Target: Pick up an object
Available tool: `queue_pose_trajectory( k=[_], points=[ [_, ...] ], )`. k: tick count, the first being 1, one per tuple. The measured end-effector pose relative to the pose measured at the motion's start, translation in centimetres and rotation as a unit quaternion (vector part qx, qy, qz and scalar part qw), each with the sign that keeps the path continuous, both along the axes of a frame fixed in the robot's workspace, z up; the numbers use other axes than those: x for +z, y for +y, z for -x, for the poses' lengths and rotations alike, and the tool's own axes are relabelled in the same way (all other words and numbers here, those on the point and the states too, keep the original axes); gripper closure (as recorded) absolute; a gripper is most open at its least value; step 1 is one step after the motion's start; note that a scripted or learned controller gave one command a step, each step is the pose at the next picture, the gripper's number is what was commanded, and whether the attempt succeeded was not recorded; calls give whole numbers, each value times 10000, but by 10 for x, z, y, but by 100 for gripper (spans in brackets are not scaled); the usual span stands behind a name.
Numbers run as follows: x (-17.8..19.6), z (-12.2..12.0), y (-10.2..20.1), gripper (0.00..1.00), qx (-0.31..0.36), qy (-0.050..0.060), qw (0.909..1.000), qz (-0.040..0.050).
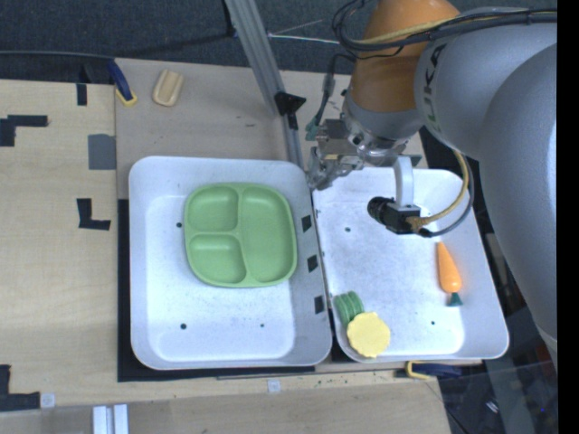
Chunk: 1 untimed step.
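R bin [470, 328] | carrot [448, 271] long axis near-far, tip near | tool [327, 172] state unclear

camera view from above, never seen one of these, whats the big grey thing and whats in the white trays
The big grey thing is a robot arm with an orange band, reaching in from the right. One fixed camera looks down at a slant on two shallow white trays. Its gripper hangs at the top corner of the right tray, near the divide. I see nothing between its fingers. The left tray holds a green divided plate. The right tray holds a toy carrot by its right side and a yellow and green toy at its near left corner.
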<state>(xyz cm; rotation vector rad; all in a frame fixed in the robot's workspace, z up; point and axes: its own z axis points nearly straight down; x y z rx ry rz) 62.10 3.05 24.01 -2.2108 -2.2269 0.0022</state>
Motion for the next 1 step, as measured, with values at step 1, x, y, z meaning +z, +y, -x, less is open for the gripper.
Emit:
queue_pose_trajectory(
  k=[1],
  points=[
    [-12, 1, 62, 100, 2, 0, 10000, 1]
  ],
)
